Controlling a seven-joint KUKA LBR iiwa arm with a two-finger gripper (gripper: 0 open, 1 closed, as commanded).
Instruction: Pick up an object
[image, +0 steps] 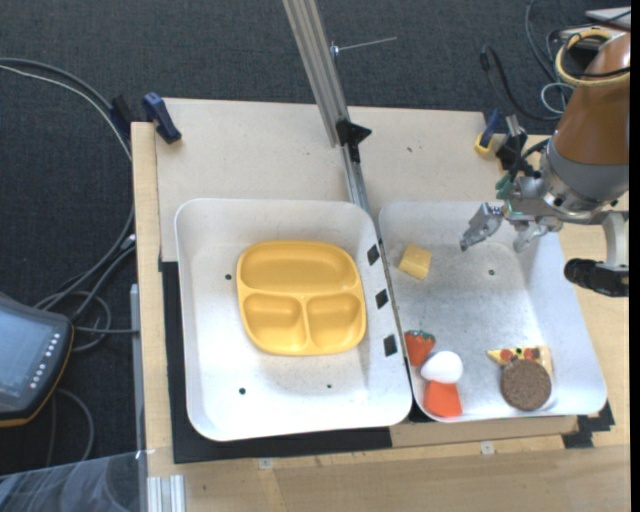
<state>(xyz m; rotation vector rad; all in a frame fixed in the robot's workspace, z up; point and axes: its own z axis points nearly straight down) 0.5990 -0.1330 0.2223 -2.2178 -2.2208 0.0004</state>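
Robotics lab: clamped bench (250, 150), loose cables (70, 85).

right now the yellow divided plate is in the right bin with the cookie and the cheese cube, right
Not quite. The camera view shows the yellow divided plate alone in the left bin; the cookie and cheese cube are in the right bin.

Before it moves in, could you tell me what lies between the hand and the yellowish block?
Only bare white bin floor in the camera view; the hand hovers right of the yellowish block.
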